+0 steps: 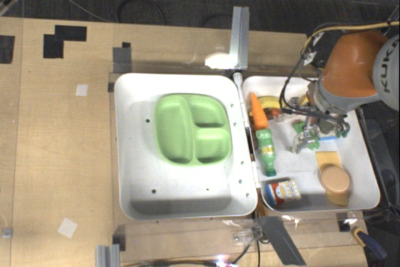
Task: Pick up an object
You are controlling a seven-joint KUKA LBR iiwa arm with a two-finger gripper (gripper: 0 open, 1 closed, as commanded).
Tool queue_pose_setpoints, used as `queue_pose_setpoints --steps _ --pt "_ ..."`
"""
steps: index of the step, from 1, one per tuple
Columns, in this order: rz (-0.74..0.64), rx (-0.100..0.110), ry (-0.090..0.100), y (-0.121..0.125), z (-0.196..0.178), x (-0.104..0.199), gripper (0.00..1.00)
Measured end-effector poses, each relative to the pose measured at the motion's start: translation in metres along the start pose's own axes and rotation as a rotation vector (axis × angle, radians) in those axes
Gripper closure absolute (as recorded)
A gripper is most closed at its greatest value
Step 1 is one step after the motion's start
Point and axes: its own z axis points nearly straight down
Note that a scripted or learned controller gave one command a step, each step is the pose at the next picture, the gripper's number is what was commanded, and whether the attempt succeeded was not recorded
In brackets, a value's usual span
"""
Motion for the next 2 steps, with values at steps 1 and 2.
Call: queue_pose_setpoints --steps 1,2 --pt "-0.065 0.005 -0.001 0.060 -0.004 0.075 0.00" --pt "-0.041 0.001 -0.002 0.047 -0.002 0.038 0.00"
